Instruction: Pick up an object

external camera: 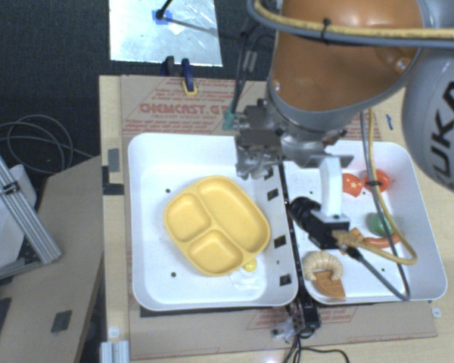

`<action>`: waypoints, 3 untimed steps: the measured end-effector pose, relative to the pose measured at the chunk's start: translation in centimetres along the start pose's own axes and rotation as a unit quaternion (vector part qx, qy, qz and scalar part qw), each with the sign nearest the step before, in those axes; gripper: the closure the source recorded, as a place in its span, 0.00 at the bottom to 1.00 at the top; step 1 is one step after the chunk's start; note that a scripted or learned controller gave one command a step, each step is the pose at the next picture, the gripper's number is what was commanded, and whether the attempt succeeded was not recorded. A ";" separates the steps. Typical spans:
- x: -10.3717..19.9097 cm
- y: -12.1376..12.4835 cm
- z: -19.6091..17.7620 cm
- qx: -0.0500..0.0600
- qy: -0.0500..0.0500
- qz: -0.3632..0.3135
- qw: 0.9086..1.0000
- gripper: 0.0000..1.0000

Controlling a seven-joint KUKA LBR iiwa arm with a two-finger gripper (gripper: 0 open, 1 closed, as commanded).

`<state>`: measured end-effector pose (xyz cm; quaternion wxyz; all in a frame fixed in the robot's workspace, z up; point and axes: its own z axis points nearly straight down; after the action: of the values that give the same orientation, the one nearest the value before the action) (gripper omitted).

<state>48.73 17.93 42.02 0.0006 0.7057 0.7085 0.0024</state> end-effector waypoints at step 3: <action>-7.4 1.4 -13.8 -0.002 0.000 -0.003 1.000 1.00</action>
<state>50.07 10.51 55.78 0.0018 0.7032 0.7110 0.0040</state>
